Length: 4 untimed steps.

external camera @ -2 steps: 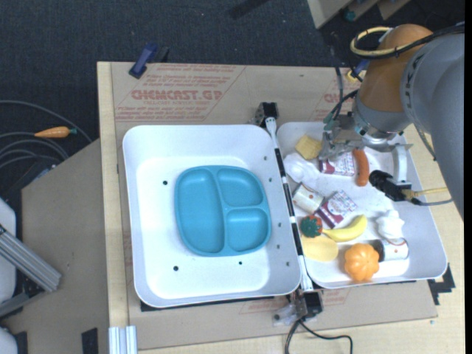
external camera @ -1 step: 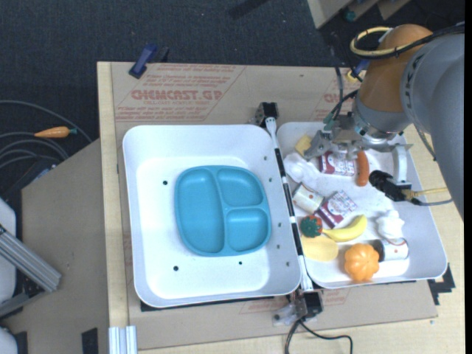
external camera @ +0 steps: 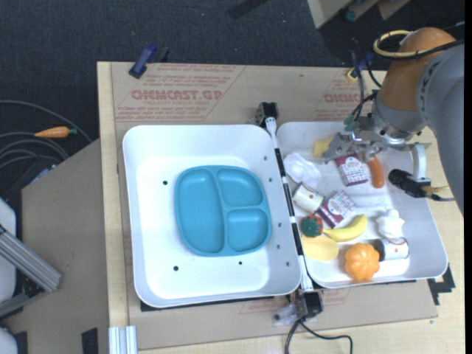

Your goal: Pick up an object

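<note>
My gripper [external camera: 355, 146] hangs low over the back of the right bin [external camera: 435, 234], on the grey arm with the orange band. Just below it lies a red and white packet [external camera: 352, 170], and an orange carrot-shaped piece [external camera: 377, 172] lies to the packet's right. A small yellow piece [external camera: 321, 147] sits to the gripper's left. I see nothing lifted off the bin floor.
The right bin also holds a white crumpled item [external camera: 302, 169], a white cup [external camera: 305, 197], a maroon packet [external camera: 338, 207], a banana [external camera: 348, 230], a strawberry [external camera: 311, 226], a yellow block [external camera: 319, 250] and an orange [external camera: 361, 261]. A blue divided plate [external camera: 221, 209] lies in the left bin [external camera: 147, 168].
</note>
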Each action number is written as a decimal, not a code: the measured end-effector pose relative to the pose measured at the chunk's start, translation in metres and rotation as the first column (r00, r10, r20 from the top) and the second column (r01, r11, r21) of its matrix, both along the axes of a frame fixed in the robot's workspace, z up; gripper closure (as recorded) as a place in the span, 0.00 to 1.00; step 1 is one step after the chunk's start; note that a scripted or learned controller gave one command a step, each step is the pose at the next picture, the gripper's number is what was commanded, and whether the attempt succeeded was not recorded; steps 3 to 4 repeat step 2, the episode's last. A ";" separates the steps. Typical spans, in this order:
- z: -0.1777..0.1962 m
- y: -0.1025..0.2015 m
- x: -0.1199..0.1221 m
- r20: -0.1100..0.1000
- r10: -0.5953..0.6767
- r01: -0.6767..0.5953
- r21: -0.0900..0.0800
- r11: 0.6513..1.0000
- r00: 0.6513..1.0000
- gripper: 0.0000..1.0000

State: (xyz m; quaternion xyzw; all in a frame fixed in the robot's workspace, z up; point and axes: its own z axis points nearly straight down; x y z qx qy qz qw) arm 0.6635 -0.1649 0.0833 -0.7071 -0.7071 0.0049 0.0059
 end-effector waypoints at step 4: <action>0.127 0.054 0.004 0.020 0.002 -0.002 -0.001 1.000 1.000 1.00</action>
